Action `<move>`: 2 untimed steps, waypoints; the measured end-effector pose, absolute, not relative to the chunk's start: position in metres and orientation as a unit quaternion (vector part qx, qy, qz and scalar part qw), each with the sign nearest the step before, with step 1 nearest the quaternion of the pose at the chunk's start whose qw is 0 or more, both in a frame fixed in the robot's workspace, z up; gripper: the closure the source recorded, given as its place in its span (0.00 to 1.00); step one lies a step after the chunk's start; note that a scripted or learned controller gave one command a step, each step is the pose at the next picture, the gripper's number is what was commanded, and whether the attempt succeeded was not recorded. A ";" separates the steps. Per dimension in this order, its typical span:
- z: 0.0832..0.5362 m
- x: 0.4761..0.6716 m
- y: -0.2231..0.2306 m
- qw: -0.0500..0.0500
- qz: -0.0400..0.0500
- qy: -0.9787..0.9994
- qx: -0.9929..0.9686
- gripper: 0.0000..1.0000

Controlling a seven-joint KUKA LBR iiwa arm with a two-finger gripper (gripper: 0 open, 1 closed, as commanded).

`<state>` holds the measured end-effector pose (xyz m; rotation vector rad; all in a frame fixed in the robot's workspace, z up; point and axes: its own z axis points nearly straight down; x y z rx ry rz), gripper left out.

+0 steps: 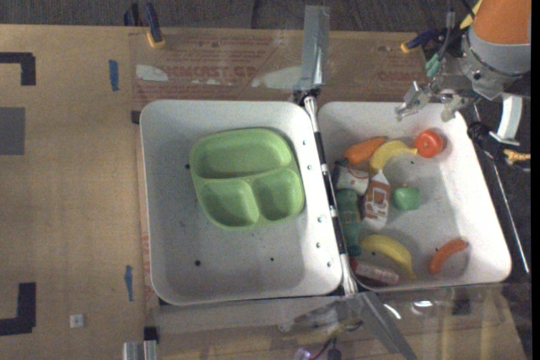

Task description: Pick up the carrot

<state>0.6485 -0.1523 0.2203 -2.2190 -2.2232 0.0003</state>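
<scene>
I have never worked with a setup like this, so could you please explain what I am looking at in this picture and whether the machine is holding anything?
This is one picture from a camera fixed above a wooden bench, looking down at a slant. The grey and orange shape at the upper right is a robot arm reaching in; the metal part at its tip is its pincer, hanging over the top edge of the right bin. I see nothing held in it, and I cannot tell whether it is open or shut.

Two shallow white bins sit side by side. The left bin holds a green divided plate. The right bin holds toy food: two orange carrot-like pieces, one near the top left and one at the lower right, two bananas, a red-orange round piece, a green piece and small packages.
</scene>
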 end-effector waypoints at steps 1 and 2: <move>0.121 0.667 -0.123 0.000 0.000 -0.709 -0.705 0.00; 0.089 0.620 -0.098 -0.004 -0.003 -0.734 -0.679 0.00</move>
